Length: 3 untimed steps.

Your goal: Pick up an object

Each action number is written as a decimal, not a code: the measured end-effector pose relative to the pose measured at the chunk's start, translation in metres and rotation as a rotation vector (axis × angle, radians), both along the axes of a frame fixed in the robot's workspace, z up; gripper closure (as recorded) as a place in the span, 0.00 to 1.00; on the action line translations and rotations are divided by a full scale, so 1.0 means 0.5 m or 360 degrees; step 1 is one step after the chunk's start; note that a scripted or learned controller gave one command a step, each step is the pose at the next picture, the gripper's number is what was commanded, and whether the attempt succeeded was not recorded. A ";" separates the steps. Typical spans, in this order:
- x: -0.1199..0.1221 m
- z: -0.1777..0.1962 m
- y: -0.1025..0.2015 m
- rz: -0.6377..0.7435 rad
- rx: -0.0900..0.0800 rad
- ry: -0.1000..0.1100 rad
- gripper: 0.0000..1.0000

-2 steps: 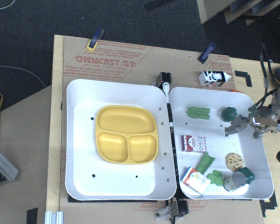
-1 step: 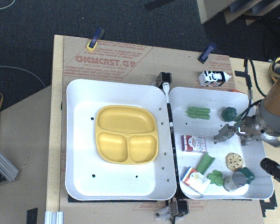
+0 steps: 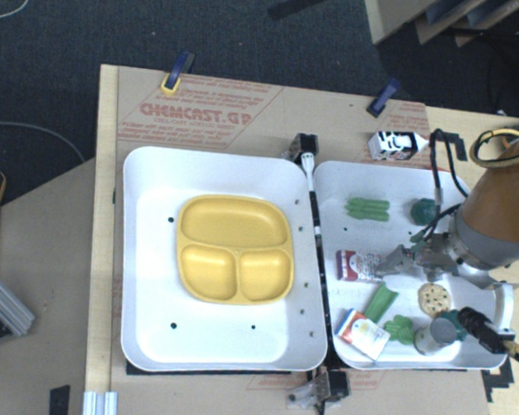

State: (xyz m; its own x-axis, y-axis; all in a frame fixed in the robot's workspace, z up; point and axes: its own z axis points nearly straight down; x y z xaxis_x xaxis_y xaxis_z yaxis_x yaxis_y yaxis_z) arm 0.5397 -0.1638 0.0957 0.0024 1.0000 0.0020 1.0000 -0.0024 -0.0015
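My gripper point(image 3: 384, 263) reaches in from the right, low over the middle of the right bin point(image 3: 334, 186). Its tip is right beside a red and white packet point(image 3: 349, 266), and I cannot tell whether they touch. A round speckled cookie point(image 3: 432, 299) lies just below the wrist. A green cylinder point(image 3: 380, 303) lies in front of the gripper, with a small green piece point(image 3: 399, 329) and a white and orange card point(image 3: 362, 335) nearer the front rim. A grey cylinder point(image 3: 438, 334) stands at the front right.
A ridged green piece point(image 3: 367, 209) and a teal object point(image 3: 423, 210) lie at the back of the right bin. The left bin point(image 3: 147, 237) holds a yellow divided plate point(image 3: 235, 248). A black and white item point(image 3: 396, 144) rests on the bench behind the right bin.
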 end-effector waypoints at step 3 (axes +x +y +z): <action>0.009 0.092 0.003 0.0005 -0.0007 -0.0012 1.00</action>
